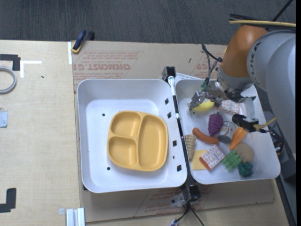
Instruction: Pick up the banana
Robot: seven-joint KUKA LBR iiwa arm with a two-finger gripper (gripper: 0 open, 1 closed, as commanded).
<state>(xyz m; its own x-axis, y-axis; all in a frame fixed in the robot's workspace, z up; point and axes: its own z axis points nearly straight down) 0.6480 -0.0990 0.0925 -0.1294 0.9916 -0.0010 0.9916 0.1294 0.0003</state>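
Observation:
The banana (pixel 206 106) is small and yellow and lies at the far left of the right bin (pixel 263 173). My gripper (pixel 202 100) sits directly over it, its metal tip touching or just above the banana's upper edge and hiding part of it. The grey arm with its orange band (pixel 244 44) comes down from the upper right.
Crowded in the right bin are purple grapes (pixel 215 124), a sausage (pixel 205 135), a carrot (pixel 238 136), a cone (pixel 190 145), a cheese slice (pixel 198 161), a red-and-white box (pixel 212 157) and green toys (pixel 232 160). A yellow divided plate (pixel 138 140) lies in the left bin (pixel 89 126).

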